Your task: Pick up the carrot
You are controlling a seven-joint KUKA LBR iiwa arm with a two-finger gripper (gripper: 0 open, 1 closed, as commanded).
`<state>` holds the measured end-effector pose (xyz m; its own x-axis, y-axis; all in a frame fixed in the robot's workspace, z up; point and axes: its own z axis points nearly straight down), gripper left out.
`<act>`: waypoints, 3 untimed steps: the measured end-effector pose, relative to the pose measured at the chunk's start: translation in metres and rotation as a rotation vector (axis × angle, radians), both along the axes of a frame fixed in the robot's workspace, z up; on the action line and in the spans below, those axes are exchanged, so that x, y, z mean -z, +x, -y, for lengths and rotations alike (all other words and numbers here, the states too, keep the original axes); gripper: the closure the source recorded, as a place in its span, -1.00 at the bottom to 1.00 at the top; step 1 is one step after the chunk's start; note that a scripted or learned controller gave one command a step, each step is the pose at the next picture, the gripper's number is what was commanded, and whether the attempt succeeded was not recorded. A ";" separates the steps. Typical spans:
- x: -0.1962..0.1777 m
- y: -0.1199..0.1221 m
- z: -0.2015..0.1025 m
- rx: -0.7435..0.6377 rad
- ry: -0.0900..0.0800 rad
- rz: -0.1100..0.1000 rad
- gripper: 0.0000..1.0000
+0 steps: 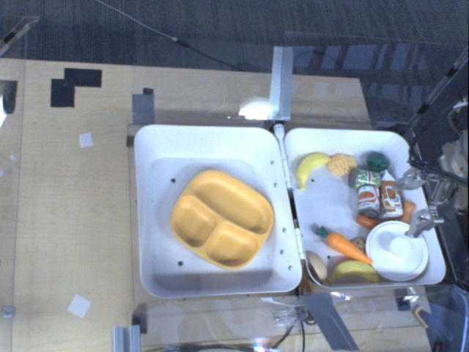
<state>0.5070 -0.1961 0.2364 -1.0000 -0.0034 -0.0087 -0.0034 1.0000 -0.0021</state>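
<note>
Right now, nearest the camera, a yellow banana (354, 270) lies along the front wall of the right bin (344, 139), with a tan rounded piece (316, 266) just beside its left end in the front left corner. A white bowl (396, 250) sits at the banana's right, touching it. And there's the carrot (346, 246), orange with a green top, lying slantwise just behind the banana, green end pointing left toward the divider, tip touching the bowl's rim. Moving back, two small cans (379, 199) stand side by side in the middle of that bin, with orange pieces tucked near them. Further back still, a second banana (311, 166) curves beside a knobbly yellow corn piece (341, 165), and a dark green item (377, 160) rests near the far wall. Over in the left bin (152, 218), a yellow divided plate (221, 217) lies tilted across the middle. The gripper (429, 196) sits at the right bin's right rim, well apart from the carrot; whether its jaws are spread or closed, I can't tell.
</note>
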 end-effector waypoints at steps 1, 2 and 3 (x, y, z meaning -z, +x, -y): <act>0.121 0.018 -0.045 0.278 0.005 -0.005 -1.00; 0.139 -0.009 -0.086 0.157 -0.020 0.040 -1.00; 0.049 -0.017 -0.152 0.405 0.007 0.004 -1.00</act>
